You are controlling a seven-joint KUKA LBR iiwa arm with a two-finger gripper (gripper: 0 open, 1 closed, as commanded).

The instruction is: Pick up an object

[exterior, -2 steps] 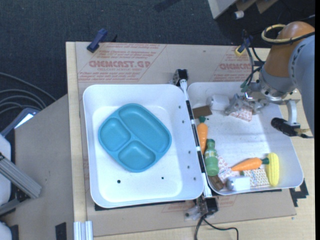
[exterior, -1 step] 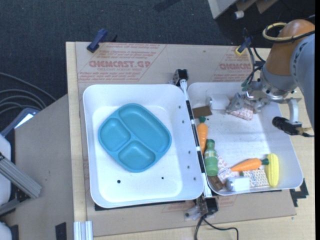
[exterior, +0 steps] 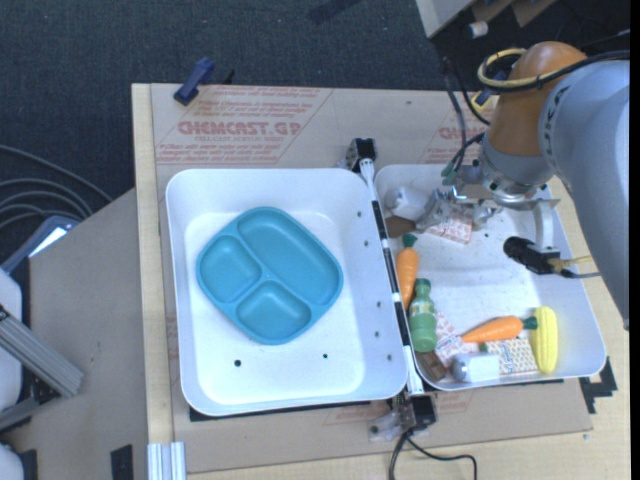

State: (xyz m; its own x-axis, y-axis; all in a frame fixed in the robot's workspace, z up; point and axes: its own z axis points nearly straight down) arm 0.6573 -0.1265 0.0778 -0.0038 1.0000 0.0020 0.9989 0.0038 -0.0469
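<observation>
My gripper (exterior: 452, 200) hangs low over the back left part of the right bin (exterior: 585, 318), with the grey arm and its orange band behind it. Just under and in front of it lies a small white and red packet (exterior: 450, 231); whether it is touched I cannot tell. Along the bin's left wall lie an orange carrot (exterior: 407, 267) and a green bottle (exterior: 423, 315). A second carrot (exterior: 492, 329) and a yellow corn cob (exterior: 545, 339) rest near the front right. A white block (exterior: 481, 368) and a patterned packet (exterior: 517, 354) sit at the front.
The left bin (exterior: 190, 368) holds a blue divided plate (exterior: 268, 274). A white crumpled item (exterior: 406, 204) and a brown piece (exterior: 399, 227) sit in the right bin's back left corner. A blue clip (exterior: 194, 81) lies on the cardboard behind the bins.
</observation>
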